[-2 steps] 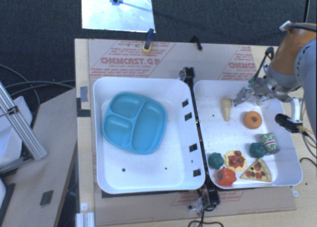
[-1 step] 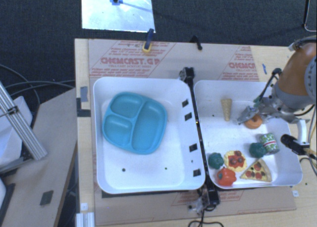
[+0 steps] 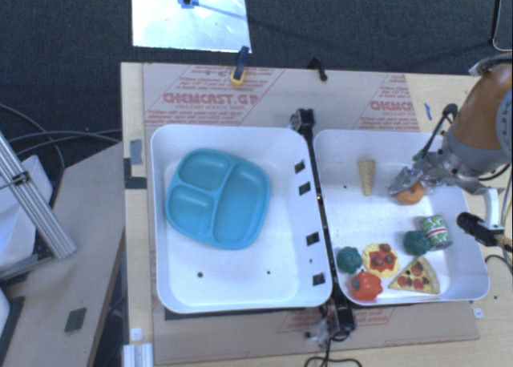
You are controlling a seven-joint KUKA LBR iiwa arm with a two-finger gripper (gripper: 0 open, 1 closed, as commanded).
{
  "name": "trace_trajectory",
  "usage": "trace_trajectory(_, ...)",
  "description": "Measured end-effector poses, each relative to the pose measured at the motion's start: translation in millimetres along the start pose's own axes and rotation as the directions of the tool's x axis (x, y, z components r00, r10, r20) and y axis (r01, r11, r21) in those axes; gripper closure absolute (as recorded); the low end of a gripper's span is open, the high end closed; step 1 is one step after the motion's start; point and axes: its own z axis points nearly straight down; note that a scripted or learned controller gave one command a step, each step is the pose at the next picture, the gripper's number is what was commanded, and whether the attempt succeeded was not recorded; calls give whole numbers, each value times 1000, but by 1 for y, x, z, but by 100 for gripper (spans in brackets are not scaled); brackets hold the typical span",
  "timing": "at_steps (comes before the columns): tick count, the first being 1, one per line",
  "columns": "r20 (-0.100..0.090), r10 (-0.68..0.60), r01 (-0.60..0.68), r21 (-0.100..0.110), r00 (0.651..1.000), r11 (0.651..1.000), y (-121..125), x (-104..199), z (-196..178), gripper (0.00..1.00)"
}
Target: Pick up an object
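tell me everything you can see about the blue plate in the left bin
The blue plate is a rounded-square tray of what looks like smooth turquoise plastic, split by raised ridges into three compartments: two smaller ones on its left, one larger on its right. It lies flat, slightly rotated, on the floor of the left bin, toward the upper left. It looks clean.

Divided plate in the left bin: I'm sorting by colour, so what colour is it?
Light blue, plain: the divided plate in the camera view.

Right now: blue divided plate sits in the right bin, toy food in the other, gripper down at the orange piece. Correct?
Not quite. The camera view shows the blue divided plate in the left bin; the toy food lies in the right bin, where the gripper is down at the orange piece.
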Motion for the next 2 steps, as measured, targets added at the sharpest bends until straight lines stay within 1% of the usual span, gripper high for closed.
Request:
trace_trajectory(1, -5, -6, 6, 6, 1000, 1000, -45, 88, 11, 100)
trace_trajectory(2, -7, -15, 15, -5, 1000, 1000, -48, 208, -95, 100)
